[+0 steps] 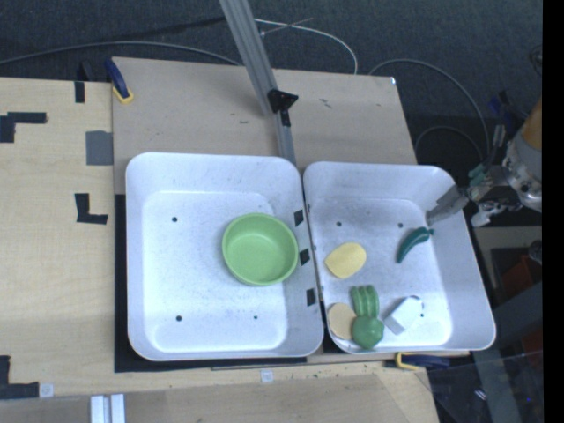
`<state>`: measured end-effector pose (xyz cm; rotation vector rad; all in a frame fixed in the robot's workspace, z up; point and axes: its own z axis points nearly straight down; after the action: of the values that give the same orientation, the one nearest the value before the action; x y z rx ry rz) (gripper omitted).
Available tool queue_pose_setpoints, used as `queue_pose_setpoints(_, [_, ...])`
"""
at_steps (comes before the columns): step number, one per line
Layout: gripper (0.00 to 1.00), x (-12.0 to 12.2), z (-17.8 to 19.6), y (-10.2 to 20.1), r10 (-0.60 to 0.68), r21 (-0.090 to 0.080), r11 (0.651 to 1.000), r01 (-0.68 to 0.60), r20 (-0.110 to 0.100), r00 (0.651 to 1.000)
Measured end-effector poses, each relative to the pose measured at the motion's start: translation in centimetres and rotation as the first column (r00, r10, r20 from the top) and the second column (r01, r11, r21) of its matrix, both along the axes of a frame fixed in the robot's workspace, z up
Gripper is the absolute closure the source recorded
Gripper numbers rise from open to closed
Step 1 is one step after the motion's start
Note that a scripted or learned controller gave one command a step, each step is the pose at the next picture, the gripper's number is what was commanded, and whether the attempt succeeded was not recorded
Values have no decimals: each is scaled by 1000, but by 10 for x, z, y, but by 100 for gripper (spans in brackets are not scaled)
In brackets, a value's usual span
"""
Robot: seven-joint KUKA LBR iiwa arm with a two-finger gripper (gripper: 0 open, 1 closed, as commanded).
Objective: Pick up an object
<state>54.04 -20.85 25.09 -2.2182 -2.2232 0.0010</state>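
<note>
The right bin [458, 263] holds several small items. A dark green curved piece [411, 242] lies near its right wall. A yellow lump [345, 259] sits towards the middle. At the front are a green ridged piece [365, 300], a green ball [367, 330], a pale yellow disc [338, 317] and a white-grey block [404, 314]. My gripper [443, 204] reaches in from the right over the bin's far right corner, just above and right of the dark green curved piece. Nothing is visibly held.
A light green bowl [260, 249] stands in the left bin [159, 236], close to the wall between the bins. A grey pole [256, 51] slants down from the top to the bins' back edge. Cables lie on the dark floor behind.
</note>
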Motion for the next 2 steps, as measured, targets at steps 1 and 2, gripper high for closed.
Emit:
queue_pose_setpoints(1, [0,0,0,0,0,0,1000,0,0,1000])
queue_pose_setpoints(2, [0,-3,-43,0,-1,0,1000,1,-4,1000])
